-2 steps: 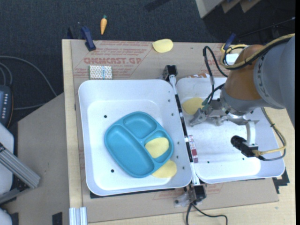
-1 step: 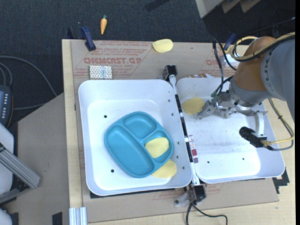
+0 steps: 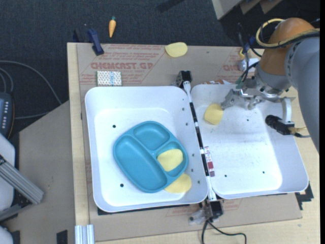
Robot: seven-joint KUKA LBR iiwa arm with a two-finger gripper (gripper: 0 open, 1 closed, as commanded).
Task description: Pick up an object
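— Bins sat side by side on the bench, didn't they? Where was your gripper?

— Low over the far end of my right bin, reaching in from the right. The fingers pointed toward the yellow lump that lay near the bin's left wall, by the divider. Tips were just beside it, not around it.

— So you had it?

— No. Nothing sat between the fingers that I could see. How far apart they stood, I could not tell — from that height they were a small grey tangle.

— Why that lump?

— It was the one loose thing in that bin, and nearest. The other yellow pieces were in the left bin: one in a compartment of the blue tray, one tucked against the tray's near edge. A third lay outside, on the cardboard past both bins.

— Risk?

— I judged the lump sat close to the wall, so a finger might have caught the rim, or nudged the thing away instead of closing on it.
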